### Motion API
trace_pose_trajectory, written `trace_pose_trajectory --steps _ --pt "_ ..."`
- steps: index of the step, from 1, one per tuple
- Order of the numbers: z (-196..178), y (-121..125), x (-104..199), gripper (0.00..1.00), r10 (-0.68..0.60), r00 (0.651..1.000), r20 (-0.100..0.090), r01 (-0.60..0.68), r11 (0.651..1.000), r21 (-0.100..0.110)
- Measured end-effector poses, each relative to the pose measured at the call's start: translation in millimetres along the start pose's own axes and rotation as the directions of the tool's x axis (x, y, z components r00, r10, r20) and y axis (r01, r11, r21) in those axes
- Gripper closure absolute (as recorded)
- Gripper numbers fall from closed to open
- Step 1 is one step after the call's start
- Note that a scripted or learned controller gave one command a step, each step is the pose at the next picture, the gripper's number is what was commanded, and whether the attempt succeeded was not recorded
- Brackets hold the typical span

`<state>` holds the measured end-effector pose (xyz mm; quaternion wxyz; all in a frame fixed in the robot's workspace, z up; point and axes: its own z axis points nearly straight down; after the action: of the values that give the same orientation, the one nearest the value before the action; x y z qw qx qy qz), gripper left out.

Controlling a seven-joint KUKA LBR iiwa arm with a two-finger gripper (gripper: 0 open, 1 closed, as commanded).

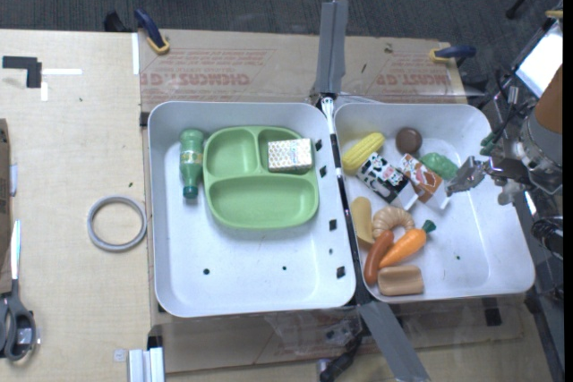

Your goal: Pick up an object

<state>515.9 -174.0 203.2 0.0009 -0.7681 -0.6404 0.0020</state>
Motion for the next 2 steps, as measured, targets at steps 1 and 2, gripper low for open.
trace_pose_trajectory --steps 1,2 --pt "26.2 59.8 36.0 0.00 -0.136 0.991 0.000 0.136 0.991 -0.003" --pt "94.4 95.3 38.5 0.00 -0.163 0.987 0.000 0.163 0.987 -0.005"
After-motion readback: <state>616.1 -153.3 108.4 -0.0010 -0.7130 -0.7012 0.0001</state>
